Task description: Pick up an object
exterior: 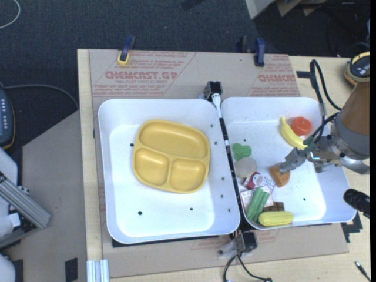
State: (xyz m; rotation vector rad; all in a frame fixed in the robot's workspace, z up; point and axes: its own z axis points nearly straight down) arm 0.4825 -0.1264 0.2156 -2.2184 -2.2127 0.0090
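Note:
The right bin (305, 201) holds several small items. A yellow banana (291, 135) lies beside a red tomato (302, 125) near the back. A green piece (241, 151) and a pale round piece (245, 167) sit by the left wall. A green cucumber (257, 201) and a yellow corn-like piece (276, 218) lie at the front. My gripper (289, 165) reaches in from the right, low over the bin. Its tip is right at a small orange-brown block (280, 176). Whether the block is gripped is unclear.
The left bin (117, 175) bears a yellow three-compartment tray (171, 155). A red-and-white packet (260, 183) and a brown bit (275, 206) lie among the front items. Black cables (317, 87) run along the right bin's far right corner.

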